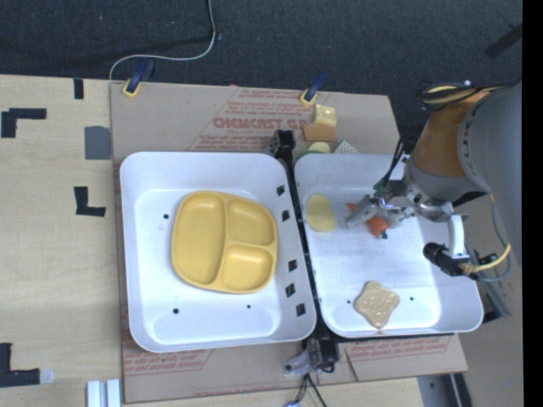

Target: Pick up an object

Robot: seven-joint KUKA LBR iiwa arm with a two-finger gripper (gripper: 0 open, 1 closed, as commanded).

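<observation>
The gripper is low in the right bin with its fingers around a small orange piece, seemingly pinching it, so the grasp looks in hand and the next move calls for a straight lift.

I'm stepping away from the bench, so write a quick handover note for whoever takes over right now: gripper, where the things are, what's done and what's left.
Gripper: down in the right white bin, over a small orange-red object. Whether it grips the object cannot be told from the camera view.
Things: the pale yellow round piece lies in the same bin near the divider; the tan toast-shaped piece lies near that bin's front edge. The yellow divided plate sits in the left white bin.
Done: the arm has reached the orange-red object.
Left: confirm a grip and lift; nothing is visibly picked up yet.
</observation>
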